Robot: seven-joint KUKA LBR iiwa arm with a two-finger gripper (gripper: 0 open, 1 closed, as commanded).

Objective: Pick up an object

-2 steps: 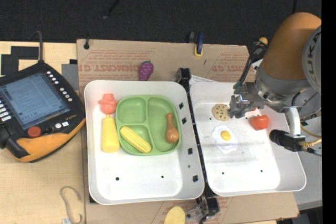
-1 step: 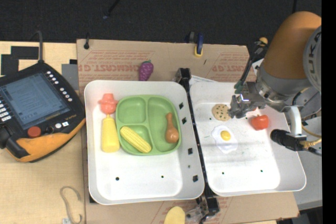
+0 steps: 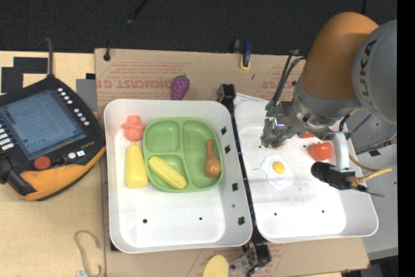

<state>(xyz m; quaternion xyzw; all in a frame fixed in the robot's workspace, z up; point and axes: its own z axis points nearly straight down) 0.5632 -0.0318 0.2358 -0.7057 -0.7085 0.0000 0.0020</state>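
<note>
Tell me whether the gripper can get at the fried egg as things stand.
Probably yes: the gripper hangs close by the fried egg in the right bin, with nothing lying on it or between them.

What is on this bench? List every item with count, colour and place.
left bin, right bin: two, white, side by side
divided plate: one, green, left bin
corn cob: one, yellow, plate's front-left compartment
drumstick: one, brown, plate's right compartment
bottle: one, yellow, left bin, left of plate
small toy: one, pinkish red, left bin, behind bottle
fried egg: one, white with yellow yolk, right bin
round toy: one, orange-red, right bin, right of egg
grapes: one bunch, purple, cardboard behind left bin
pendant: one, black and orange, left of bins
arm: one, grey with orange band, from the right, jaws over right bin behind egg
</note>
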